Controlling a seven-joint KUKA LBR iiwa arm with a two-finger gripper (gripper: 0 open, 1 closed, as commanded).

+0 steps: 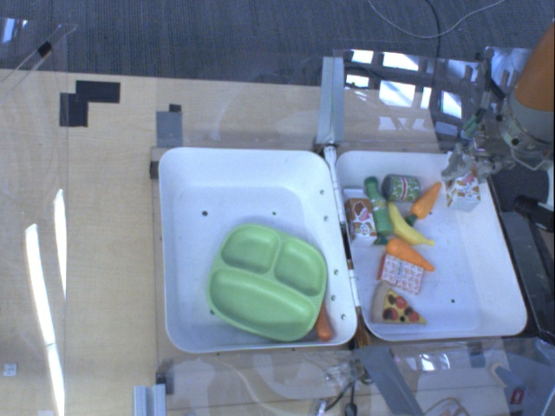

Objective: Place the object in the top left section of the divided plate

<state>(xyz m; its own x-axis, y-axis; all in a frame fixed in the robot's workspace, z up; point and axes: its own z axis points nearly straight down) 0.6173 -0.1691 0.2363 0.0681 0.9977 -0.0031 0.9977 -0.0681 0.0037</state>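
The green divided plate (269, 282) lies in the left bin (186, 232), toward its front right. Its three sections hold nothing. My gripper (466, 161) hangs over the far right corner of the right bin (486, 293), reaching in from the right. Directly under it stands a small white carton (464, 192) with a coloured label, touching or nearly touching the gripper's tip. Whether the carton rests on the bin floor or is lifted, I cannot tell.
The right bin holds several toy foods: a green can (401, 186), a banana (406, 224), two carrots (426, 200) (410, 254), a green bottle (378, 206), a brown box (359, 218), a cracker (401, 273) and a pizza slice (397, 308). An orange piece (323, 324) lies by the plate's front edge.
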